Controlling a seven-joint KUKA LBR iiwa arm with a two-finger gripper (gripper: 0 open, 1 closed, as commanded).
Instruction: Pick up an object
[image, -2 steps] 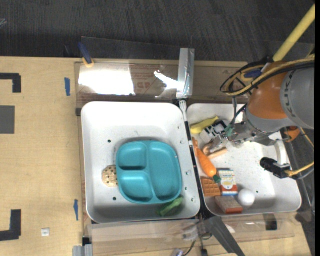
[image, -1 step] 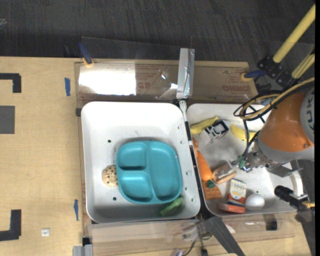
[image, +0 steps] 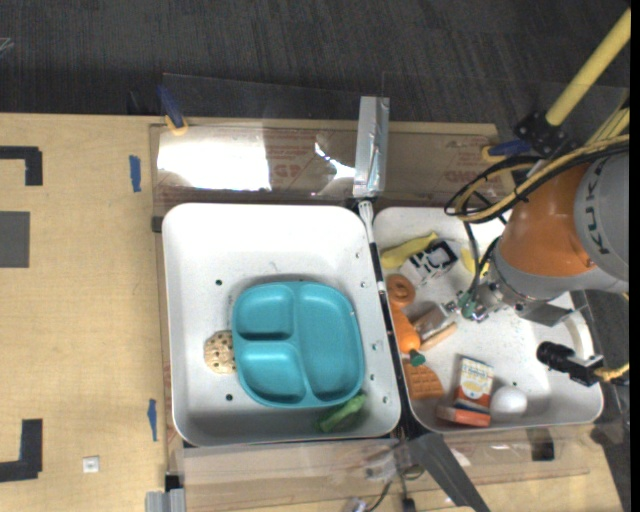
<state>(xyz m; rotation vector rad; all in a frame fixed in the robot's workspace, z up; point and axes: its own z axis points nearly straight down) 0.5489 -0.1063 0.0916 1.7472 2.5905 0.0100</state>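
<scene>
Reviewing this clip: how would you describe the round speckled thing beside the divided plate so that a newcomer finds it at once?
Start at the left bin, which holds a teal divided plate. Against the plate's left edge lies a small round cookie, tan with dark specks. It is the one beige thing there; the other small item is a green piece at the plate's lower right.

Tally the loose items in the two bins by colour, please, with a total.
Teal: 1, divided plate
Green: 1, leafy piece
Tan: 1, cookie
Orange: 3, ring, carrot, ridged block
Yellow: 1, banana
White: 1, egg
Total: 8
</scene>
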